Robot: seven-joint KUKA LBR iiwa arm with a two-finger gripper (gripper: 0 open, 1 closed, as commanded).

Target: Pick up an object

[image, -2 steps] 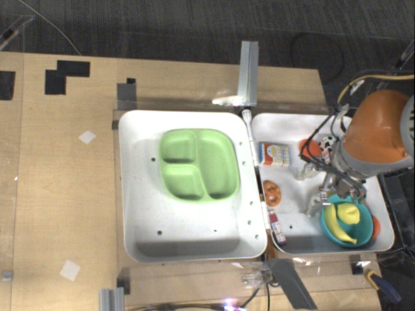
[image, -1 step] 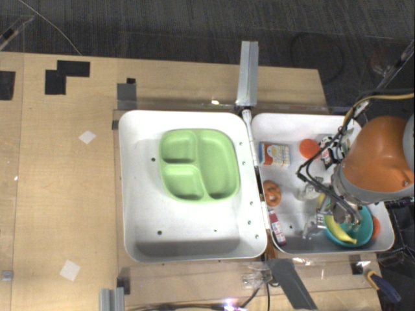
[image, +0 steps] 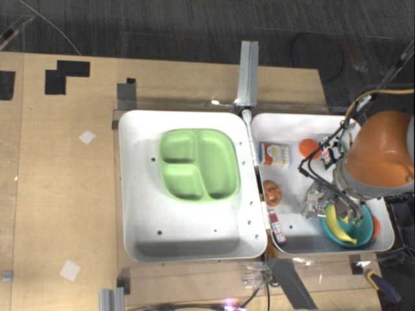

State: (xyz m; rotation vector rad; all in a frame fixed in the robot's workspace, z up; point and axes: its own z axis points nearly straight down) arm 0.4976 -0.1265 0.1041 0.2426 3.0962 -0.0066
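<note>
- Gripper [image: 322, 204] hung low in the right bin [image: 292, 238], just left of a teal bowl [image: 366, 233] w/ a banana [image: 338, 224] in it; arm reached in from the right, orange band above the wrist.
- Claw state: couldn't tell whether it was released or clenched, too small and cluttered by cables; nothing visibly between the tips.
- Likely target, as a guess: banana or bowl rim, since those lay nearest. Other candidates in the same bin: a small white carton [image: 275, 153] near the back, a red-orange item [image: 308, 148] beside it, a pretzel-like piece [image: 271, 192] by the left wall, a slim dark-red bar [image: 276, 229] along that wall toward the front.
- To do the step well: centre over one item only, come down straight, close fully before lifting; banana sat in the bowl, so a skewed grab might drag the bowl too.
- Edges: bowl sat near the bin's front-right corner, so little room on that side; the divider wall to the left crowded the pretzel piece and bar.
- Open room: bare white floor mid-bin, between carton and bowl, was the freest lane for approach and lift.
- Left bin [image: 139, 173] held a green divided tray [image: 198, 164], well apart from the action.
</note>
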